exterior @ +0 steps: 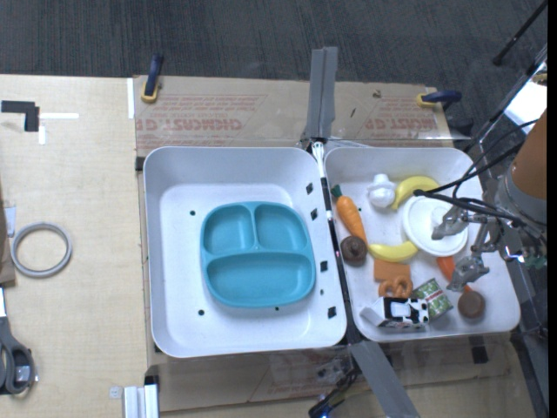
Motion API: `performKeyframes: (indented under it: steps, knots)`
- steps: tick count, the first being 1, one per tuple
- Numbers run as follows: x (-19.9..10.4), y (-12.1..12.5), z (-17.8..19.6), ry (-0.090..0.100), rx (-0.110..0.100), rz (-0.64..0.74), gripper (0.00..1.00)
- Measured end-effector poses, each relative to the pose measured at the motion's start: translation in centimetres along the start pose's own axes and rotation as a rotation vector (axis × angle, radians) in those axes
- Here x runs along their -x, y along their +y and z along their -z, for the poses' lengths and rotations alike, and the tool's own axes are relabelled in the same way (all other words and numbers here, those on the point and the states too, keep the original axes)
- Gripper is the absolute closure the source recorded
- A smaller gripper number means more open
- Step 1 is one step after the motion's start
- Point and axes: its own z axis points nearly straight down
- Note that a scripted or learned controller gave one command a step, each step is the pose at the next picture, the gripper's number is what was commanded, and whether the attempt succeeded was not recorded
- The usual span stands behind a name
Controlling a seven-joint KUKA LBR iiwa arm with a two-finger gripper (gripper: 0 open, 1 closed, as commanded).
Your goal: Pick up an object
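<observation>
The right bin (487, 325) holds several toy foods: an orange carrot (350, 218), a yellow banana (393, 251), a second yellow piece (416, 187), a white round dish (426, 223), a brown ball (471, 304), and a black-and-white carton (409, 308). My gripper (459, 247) hangs over the right side of this bin, at the dish's right edge. Its fingers are spread apart, one by the dish rim and one lower, near a small orange piece (446, 266). Nothing sits between them.
A teal divided plate (258, 253) lies in the left bin (165, 320). A dark brown round piece (353, 250) and an orange block (393, 277) crowd the right bin's middle. On the bench at left lie a grey ring (38, 249) and scissors (16, 364).
</observation>
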Motion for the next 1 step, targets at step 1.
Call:
performKeyframes:
  steps: [1]
  knots:
    - [5.28,3.47,-9.74,0.000,0.000,-0.090,0.00]
